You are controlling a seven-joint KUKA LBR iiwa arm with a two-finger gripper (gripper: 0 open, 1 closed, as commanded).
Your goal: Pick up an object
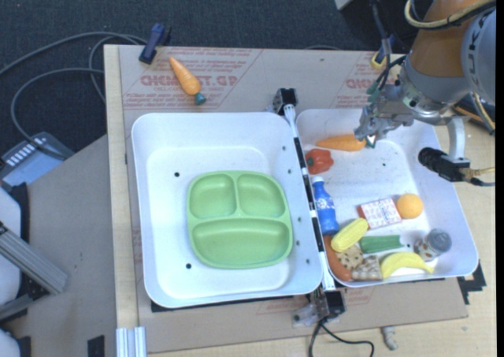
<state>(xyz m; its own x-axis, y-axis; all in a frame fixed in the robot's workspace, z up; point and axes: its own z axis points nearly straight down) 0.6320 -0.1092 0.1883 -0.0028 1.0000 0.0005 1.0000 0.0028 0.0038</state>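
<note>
My gripper [368, 138] hangs low over the back of the right bin [453, 213], its tip right at the thick right end of an orange carrot [339, 143]. The carrot lies across the bin floor, pointing left. Just in front of it and to the left sits a red tomato-like piece [318, 161]. The arm comes down from the upper right, its orange band above the wrist.
The right bin's front holds a blue bottle [322, 206], patterned box [379, 212], orange [409, 206], corn [350, 234], banana [405, 264] and grey can [435, 242]. A green divided plate [239, 217] lies in the left bin [157, 190]. Another carrot [186, 77] rests on the bench behind.
</note>
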